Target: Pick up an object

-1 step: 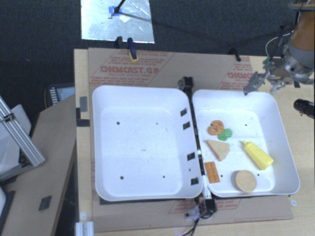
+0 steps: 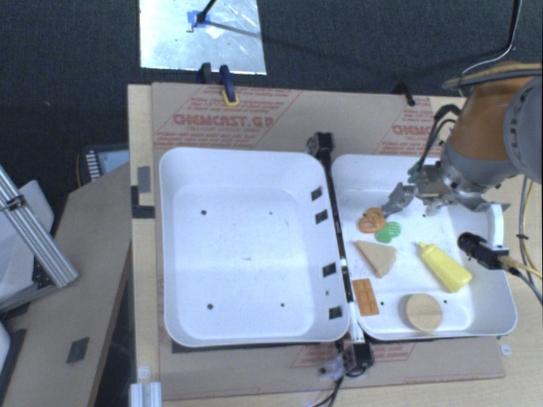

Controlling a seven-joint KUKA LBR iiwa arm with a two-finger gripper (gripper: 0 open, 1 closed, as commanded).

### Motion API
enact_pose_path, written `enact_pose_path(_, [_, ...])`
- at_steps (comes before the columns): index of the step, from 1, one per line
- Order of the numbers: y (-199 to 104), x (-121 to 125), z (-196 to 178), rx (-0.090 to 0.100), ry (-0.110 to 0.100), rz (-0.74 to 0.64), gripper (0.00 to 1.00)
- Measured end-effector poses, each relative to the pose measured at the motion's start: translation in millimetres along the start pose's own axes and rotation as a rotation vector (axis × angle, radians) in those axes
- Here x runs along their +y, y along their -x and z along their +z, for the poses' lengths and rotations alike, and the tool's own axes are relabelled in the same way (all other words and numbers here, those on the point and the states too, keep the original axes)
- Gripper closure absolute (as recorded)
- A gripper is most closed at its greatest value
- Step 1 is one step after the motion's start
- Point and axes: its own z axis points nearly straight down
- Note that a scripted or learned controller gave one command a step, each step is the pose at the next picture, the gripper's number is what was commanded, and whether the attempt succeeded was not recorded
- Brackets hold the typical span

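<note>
Overhead slanted view of a cardboard-covered surface (image 2: 254,119) bearing two shallow white bins side by side. In the right bin (image 2: 501,316), six small things lying apart or nearly so: an orange pretzel (image 2: 371,220) with a green disc (image 2: 387,232) just beside it, a tan wedge (image 2: 376,257) below those, a yellow bottle (image 2: 445,266) on its side, an orange cracker (image 2: 365,296) near the divider, and a round wooden disc (image 2: 422,311) near the front wall. Left bin (image 2: 182,168) shown for reference. Grey arm (image 2: 496,134) with orange band reaching in from the right, its tool (image 2: 414,202) low over the rear part of the right bin, just beside the pretzel and green disc and well apart from the wooden disc. Tool state, released or clenched, impossible to tell at this angle; nothing seen lifted or carried. Judged progress: early, approach stage only, with every candidate thing resting on the bin floor. Remaining, by this reading: choice of a target, most likely the pretzel or green disc as nearest; descent onto it; closure around it; and a lift clear of the bin floor.
</note>
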Motion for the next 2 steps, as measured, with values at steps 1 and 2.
enact_pose_path(1, [-32, -11, 68, -0.003, 0.008, -0.004, 0.0])
enact_pose_path(2, [-30, -9, 53, -0.005, 0.015, -0.002, 1.0])
